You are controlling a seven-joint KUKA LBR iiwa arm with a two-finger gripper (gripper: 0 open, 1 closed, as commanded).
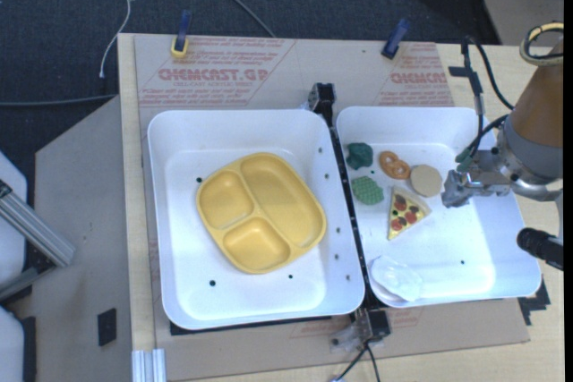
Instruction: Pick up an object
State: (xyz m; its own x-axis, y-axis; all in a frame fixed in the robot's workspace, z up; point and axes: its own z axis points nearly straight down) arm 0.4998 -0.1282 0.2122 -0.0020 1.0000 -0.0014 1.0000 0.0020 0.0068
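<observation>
Our tool (454,189) hangs low over the right bin (501,277), its dark fingers pointing left; from this slanted look down we cannot tell how far apart they stand, and we see nothing between them. Just to its left, almost touching, lies a tan round piece (426,180), perhaps a toy cookie or bun. We judge it the handiest thing to pick: small, light, likely hard moulded plastic, so stiff but a bit slippery, best pinched across its width from above.

Just left of that sits a brown pretzel (393,164), thin with open loops, which would give poor purchase unless gripped across its outer rim. Nearer to us lies a pizza slice (406,213), a flat wedge that we would take by its two long edges, since it sits low on the bin floor. Further left are two green pieces, a dark leafy one (359,155) at the far side and a paler rounded one (367,189) nearer; both look lumpy enough to grip well. At the near edge of the bin rests a white crumpled thing (396,278), soft-looking and hard to read against the white floor.

The left bin (179,282) carries a yellow three-compartment tray (260,211), too broad and flat for an easy pinch.

On the tabletop, the cardboard sheet (224,67) beyond the bins bears red print reading "CHEMCAST GP", repeated at left and right.
</observation>
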